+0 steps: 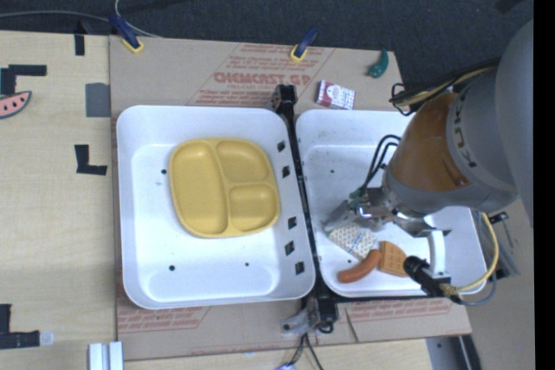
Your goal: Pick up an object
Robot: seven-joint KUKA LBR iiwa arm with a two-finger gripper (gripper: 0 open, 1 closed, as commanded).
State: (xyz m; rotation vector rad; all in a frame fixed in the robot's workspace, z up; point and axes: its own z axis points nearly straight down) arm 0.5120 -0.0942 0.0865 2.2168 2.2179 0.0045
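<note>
A yellow divided plate [224,186] lies in the left bin [147,273]. In the right bin [334,139] a patterned white packet [354,237] lies near the front, and beside it an orange hot-dog-like toy [357,270] rests against a tan waffle-cone piece [392,258]. My gripper [368,210] reaches down from the grey and orange wrist, right above the back edge of the packet. The arm's bulk covers the right half of this bin.
A small red and white carton [334,94] lies on the cardboard behind the right bin. A green object [378,63] sits at the cardboard's back right corner. Two yellow clips [303,48] hold the cardboard's far edge. Black clamps run down the divide between the bins.
</note>
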